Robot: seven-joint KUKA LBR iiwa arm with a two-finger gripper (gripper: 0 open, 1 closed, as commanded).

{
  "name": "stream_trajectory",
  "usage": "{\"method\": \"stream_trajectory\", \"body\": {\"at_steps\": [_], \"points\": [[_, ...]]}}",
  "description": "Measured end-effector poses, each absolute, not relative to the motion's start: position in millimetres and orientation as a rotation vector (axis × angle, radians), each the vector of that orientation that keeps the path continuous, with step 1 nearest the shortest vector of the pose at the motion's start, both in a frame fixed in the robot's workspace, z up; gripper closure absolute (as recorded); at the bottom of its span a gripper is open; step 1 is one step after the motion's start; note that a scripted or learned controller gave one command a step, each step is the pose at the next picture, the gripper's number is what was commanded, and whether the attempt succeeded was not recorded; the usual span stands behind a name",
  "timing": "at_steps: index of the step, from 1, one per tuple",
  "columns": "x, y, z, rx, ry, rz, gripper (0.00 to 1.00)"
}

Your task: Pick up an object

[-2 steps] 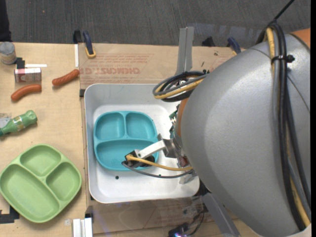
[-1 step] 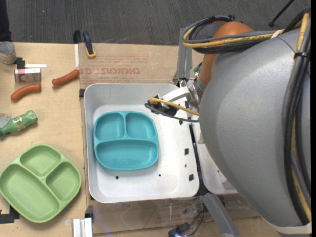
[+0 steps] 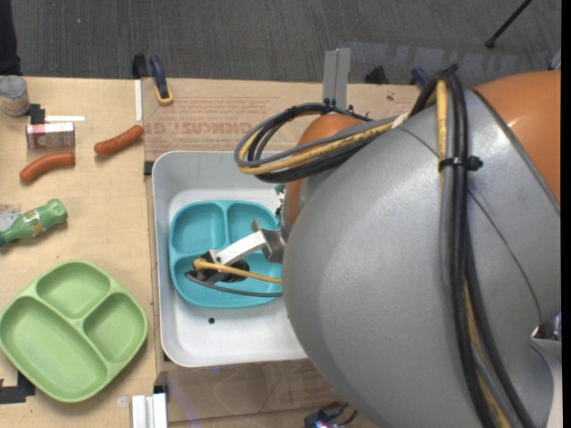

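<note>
- Grey arm (image 3: pixel 419 266): in from the right, covering the right side of the view and the right part of the white bin (image 3: pixel 166 185).
- End effector (image 3: pixel 273 239): low over the right edge of the teal divided tray (image 3: pixel 207 230), mostly hidden under the wrist. Released or clenched: cannot tell. Nothing seen in its grasp.
- Teal divided tray: flat on the floor of the white bin, two compartments on the far side and one long compartment on the near side. Left rim just beside the bin's left wall, right rim under the arm.
- Open room inside the bin: a band of bare white floor between tray and far wall, a wider band between tray and near wall.
- Cardboard (image 3: pixel 214 119): flat along the bin's far edge, with a blue clamp (image 3: pixel 159 78) at its left corner.
- Counter (image 3: pixel 89 230), left of the bin: green divided plate (image 3: pixel 73 328) near the front, close to the bin's left wall but apart from it.
- Farther back on the counter: two sausages (image 3: pixel 118 141), a small carton (image 3: pixel 49 135) and a green bottle (image 3: pixel 36 221), all well apart from the bin, with bare surface between them and the plate.
</note>
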State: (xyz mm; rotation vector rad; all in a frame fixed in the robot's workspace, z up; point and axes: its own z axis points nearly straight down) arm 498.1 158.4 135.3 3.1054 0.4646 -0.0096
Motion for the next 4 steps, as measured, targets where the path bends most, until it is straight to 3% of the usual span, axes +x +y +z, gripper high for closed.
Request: {"method": "stream_trajectory", "body": {"at_steps": [1, 2, 3, 4], "points": [[524.1, 40.9, 277.7, 3.116, 0.382, -0.005, 0.0], [502.9, 111.4, 218.8, 3.113, 0.41, -0.007, 0.0], [476.8, 228.0, 164.1, 3.109, 0.433, -0.006, 0.0], [476.7, 199.8, 90.8, 3.114, 0.396, -0.009, 0.0]]}}
